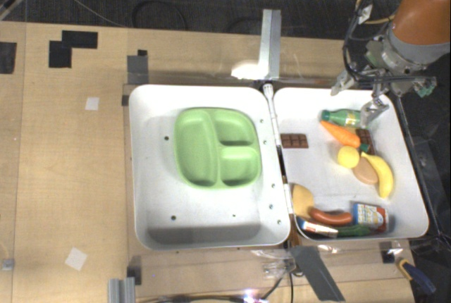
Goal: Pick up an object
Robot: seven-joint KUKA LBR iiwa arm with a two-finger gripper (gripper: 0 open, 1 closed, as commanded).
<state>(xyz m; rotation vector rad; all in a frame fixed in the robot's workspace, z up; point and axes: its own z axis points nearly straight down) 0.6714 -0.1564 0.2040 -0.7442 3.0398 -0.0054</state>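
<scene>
White bins sit side by side on a wooden bench. A green divided tray (215, 146) lies in the left bin (151, 224). The right bin (416, 217) holds a chocolate bar (294, 141), carrot (341, 133), lemon (348, 156) and banana (381, 173). The gripper (373, 110) hangs at its far right corner over a green bottle (341, 115); whether its jaws are open or closed cannot be told.

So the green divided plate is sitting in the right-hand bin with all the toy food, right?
Not quite. The camera view shows the green divided plate alone in the left bin. The toy food, such as the banana and carrot, lies in the right bin.
</scene>
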